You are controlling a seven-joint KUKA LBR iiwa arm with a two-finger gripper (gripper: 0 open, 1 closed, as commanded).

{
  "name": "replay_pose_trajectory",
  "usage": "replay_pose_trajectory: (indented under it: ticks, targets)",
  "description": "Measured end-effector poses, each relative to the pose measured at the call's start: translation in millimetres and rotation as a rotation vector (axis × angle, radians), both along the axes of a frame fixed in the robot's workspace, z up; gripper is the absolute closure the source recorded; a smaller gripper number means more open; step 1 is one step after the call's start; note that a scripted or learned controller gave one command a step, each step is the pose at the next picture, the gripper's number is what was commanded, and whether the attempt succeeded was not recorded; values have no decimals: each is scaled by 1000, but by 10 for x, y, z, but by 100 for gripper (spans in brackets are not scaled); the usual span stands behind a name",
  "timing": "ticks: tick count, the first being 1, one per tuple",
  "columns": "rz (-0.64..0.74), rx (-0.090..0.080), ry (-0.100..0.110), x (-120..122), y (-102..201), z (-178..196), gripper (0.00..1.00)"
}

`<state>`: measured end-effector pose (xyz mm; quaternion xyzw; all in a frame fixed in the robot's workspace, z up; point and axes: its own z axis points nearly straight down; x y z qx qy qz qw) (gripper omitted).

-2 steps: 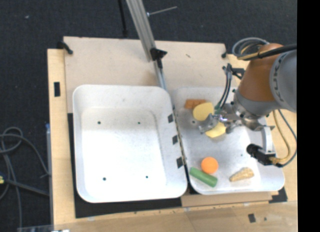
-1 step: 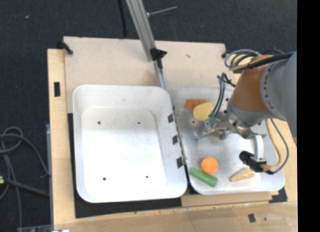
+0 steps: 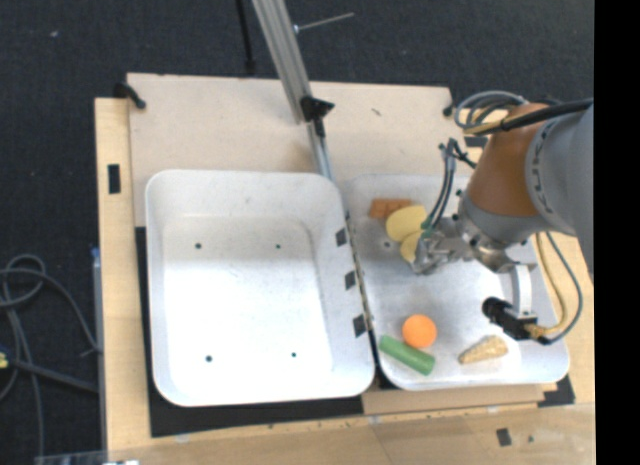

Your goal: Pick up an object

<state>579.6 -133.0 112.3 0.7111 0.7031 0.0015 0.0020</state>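
Observation:
The right bin (image 3: 520,365) holds several small objects. A pale yellow rounded piece (image 3: 405,221) lies at its back, with an orange-brown block (image 3: 386,208) just behind it. An orange ball (image 3: 420,330) sits near the front, a green cylinder (image 3: 406,354) lies beside it, and a tan wedge (image 3: 484,350) rests at the front right. My gripper (image 3: 428,256) hangs low over the bin, right beside the yellow piece and touching or almost touching its lower edge. The arm's wrist covers the fingertips from this angle.
The left bin (image 3: 250,283) stands next to the right one, separated by a rim with black clips (image 3: 352,278). A metal pole (image 3: 285,43) rises at a slant behind the bins. Cables loop around the arm's wrist (image 3: 545,293) over the right bin's right side.

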Motion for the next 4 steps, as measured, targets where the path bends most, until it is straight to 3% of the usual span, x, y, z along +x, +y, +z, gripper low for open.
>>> replay_pose_trajectory:
  ticks: [2, 4]
  targets:
    - [14, -1, -1, 125, -63, 1003, 100]
    - [18, 2, 3, 390, 962, 930, 100]
